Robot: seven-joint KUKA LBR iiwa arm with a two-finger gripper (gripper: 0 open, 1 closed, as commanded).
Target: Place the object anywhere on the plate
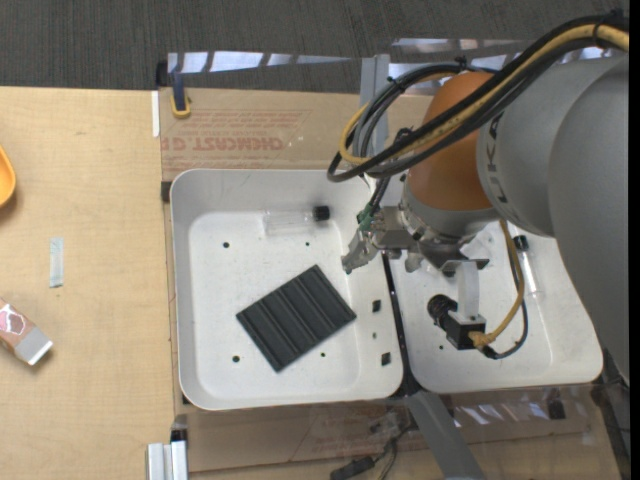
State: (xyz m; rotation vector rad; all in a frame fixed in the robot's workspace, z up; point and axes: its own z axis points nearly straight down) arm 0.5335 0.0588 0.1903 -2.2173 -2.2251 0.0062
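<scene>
- White plastic, left bin (190,268): shallow tray holding the dark ribbed plate (296,317), which lies flat and skewed near the bin's middle, likely so a drop from above can land anywhere on it.
- Clear tube with a black cap (297,219): a small object lying on the bin floor near the back wall, apart from the plate; probably the thing to be moved, not yet on the plate.
- Right bin (560,358): white, beside the left one, mostly covered by the arm.
- Arm (560,118): grey with an orange band, reaching in over the wall between the bins.
- Gripper (358,253): hangs over the left bin's right side, near the plate's upper corner; whether its fingers are spread or closed cannot be told, and nothing is visibly held.
</scene>
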